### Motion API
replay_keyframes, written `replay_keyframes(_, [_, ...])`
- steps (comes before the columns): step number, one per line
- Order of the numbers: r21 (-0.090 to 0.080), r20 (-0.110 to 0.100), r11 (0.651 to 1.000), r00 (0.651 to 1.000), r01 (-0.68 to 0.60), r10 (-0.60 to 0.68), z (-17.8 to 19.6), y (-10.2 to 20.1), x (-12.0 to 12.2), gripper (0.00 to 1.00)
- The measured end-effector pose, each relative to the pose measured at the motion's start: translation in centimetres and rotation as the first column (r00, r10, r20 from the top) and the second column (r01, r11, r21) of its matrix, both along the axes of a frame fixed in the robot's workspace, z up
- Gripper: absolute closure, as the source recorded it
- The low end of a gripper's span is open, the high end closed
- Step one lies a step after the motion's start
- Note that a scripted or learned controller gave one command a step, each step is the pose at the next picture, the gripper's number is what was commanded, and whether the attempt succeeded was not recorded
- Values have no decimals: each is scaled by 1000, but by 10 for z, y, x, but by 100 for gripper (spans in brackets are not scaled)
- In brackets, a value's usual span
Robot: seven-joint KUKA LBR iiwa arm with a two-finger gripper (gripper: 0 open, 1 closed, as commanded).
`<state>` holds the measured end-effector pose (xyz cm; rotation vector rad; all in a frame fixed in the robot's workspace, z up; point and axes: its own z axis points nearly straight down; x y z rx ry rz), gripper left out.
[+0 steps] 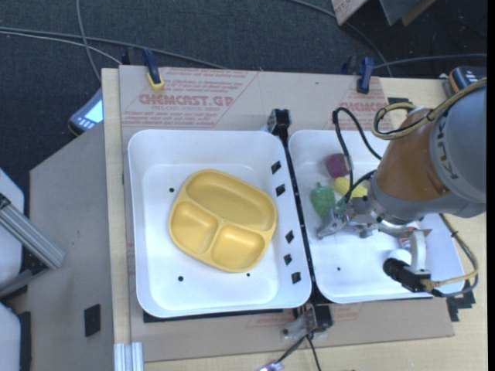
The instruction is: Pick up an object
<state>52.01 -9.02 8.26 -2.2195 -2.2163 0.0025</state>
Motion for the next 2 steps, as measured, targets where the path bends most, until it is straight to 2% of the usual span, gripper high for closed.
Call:
replay_keyframes(1, [-1,4,1000,1000,0,0,13,0,1,100])
replay_keyframes(2, [-3,8,1000,1000,-1,1,57,-3,-1,100])
